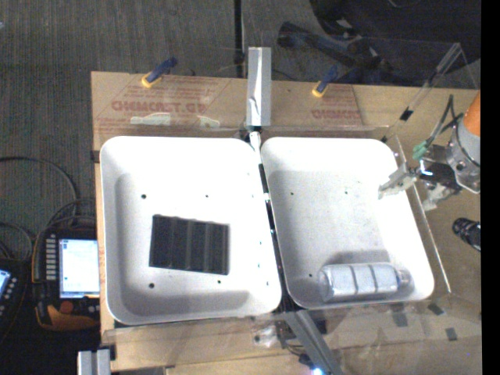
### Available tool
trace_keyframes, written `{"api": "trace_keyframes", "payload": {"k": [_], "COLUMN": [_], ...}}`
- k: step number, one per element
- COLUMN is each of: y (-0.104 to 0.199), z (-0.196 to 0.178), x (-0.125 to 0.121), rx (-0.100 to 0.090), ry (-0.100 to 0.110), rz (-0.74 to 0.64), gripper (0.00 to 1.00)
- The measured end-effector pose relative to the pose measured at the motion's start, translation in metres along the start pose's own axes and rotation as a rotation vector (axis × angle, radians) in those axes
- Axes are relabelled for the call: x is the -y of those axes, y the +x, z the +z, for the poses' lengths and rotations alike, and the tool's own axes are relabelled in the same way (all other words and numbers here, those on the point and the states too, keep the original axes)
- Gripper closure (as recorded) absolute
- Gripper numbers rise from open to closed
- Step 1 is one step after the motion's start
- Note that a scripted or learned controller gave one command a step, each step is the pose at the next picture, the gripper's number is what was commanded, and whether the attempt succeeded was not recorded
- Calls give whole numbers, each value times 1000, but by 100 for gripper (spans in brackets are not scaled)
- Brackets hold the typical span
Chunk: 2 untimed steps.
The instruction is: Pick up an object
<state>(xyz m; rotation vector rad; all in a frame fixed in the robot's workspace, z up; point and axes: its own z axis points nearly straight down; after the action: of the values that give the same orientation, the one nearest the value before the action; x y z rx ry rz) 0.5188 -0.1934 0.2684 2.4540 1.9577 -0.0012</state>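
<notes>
Camera view: our gripper (400, 180) hangs at 3 o'clock over the right bin (312, 170) rim, probably parked clear; whether it's clenched or released, we can't tell. Candidates: black block (190, 244) flat in the left bin (125, 170), silver pack (363, 280) at 5 o'clock.

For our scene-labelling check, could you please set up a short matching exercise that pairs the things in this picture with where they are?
Things:
1. black ridged block
2. silver ridged block
3. gripper
4. blue-handled clamp

Places:
A. over the right bin's right rim
B. lying in the left bin
C. on the board behind the left bin
D. against the right bin's front wall

Pairs: 1-B, 2-D, 3-A, 4-C
</notes>
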Motion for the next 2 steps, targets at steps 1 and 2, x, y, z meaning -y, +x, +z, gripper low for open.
{"api": "trace_keyframes", "payload": {"k": [1, 2], "y": [-15, -4], "z": [39, -9], "x": [31, 20], "rx": [-3, 2], "ry": [3, 4], "rz": [178, 737], "gripper": [0, 0]}}
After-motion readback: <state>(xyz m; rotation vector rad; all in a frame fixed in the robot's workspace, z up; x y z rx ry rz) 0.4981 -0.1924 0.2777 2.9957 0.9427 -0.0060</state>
